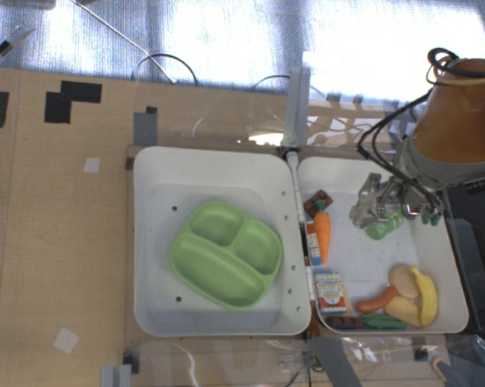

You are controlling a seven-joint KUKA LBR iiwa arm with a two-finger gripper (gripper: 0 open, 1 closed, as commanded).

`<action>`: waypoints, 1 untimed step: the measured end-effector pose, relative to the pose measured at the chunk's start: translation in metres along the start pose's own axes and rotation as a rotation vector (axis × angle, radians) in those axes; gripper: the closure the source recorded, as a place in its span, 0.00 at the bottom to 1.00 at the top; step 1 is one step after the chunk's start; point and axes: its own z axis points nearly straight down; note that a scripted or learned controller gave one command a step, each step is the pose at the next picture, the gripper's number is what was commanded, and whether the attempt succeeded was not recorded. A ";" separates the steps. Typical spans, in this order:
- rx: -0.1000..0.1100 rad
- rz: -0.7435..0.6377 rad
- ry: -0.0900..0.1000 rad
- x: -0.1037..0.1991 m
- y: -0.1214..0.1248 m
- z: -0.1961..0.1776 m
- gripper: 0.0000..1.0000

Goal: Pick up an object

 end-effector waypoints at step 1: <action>0.000 -0.006 -0.010 -0.003 0.002 -0.013 1.00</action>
